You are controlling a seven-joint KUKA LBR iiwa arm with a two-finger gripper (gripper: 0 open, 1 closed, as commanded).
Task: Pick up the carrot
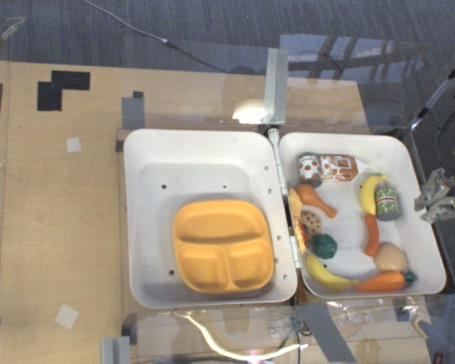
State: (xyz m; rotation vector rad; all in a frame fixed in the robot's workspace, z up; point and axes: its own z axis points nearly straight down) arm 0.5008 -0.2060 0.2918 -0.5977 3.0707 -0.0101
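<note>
The camera view looks down on a light wooden tabletop (53, 226) with two shallow white bins side by side. The left bin (148, 203) holds an orange divided tray (224, 245), which lies flat in the near half of the bin, closer to the wall shared with the right bin.

The right bin (413, 165) holds the toy food. The carrot (383, 281) lies on its side in the near right corner of this bin, along the near wall, with its green top toward the right wall and its tip pointing left. Its tip is just beside the end of a yellow banana (327, 273), which also lies along the near wall. A beige egg-shaped item (390, 257) sits just behind the carrot, and it seems to touch it. A red sausage (372, 234) lies behind that. Near the middle of the right wall a second banana (369, 192) curves around a small can with a green label (387, 202). At the far wall there is a red and white package (335, 167). A chicken drumstick (317, 199), a cookie (311, 221) and a dark green vegetable (324, 246) lie on the left side of the bin.

The gripper (442, 199) is at the right edge of the right bin, outside its wall and well apart from the carrot. Nothing is between its fingers, but I cannot tell if they are spread or pressed together.
</note>
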